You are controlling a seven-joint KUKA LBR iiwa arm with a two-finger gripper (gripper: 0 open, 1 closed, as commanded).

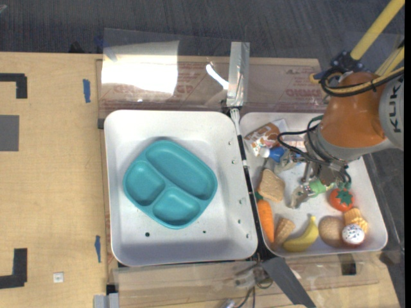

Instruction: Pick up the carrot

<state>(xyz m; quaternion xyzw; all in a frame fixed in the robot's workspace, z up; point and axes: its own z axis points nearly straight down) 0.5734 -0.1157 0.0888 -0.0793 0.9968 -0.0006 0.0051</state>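
The carrot [265, 221] is orange and lies lengthwise along the left wall of the right bin [376, 197], near its front. My gripper [307, 192] hangs over the middle of that bin, to the right of the carrot and a little farther back. Its metal fingers point down and sit above a small green item. The orange wrist band [352, 115] is above it, toward the back right.
Around the carrot lie a slice of bread [271, 186], a small brown pastry [283, 228], a banana [304, 234], a potato [330, 230], a tomato [341, 198] and a wrapped snack [263, 138]. The left bin [122, 140] holds a teal divided plate [169, 181].
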